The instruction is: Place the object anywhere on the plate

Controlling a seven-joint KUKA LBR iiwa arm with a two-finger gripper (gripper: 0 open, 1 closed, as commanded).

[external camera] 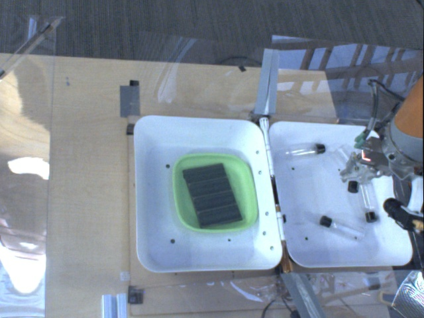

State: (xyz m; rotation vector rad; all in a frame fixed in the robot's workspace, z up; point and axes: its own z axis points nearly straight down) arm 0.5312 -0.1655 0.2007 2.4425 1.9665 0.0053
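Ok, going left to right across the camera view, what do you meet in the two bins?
Left bin → green plate with the dark ridged block on it → right bin → clear vials with black caps → gripper.

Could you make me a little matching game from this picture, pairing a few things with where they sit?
Things:
1. green plate
2. dark ridged block
3. gripper
4. clear tube with black cap

Places:
A. top left part of the right bin
B. lying on the plate
C. middle of the left bin
D. over the right side of the right bin

Pairs: 1-C, 2-B, 3-D, 4-A
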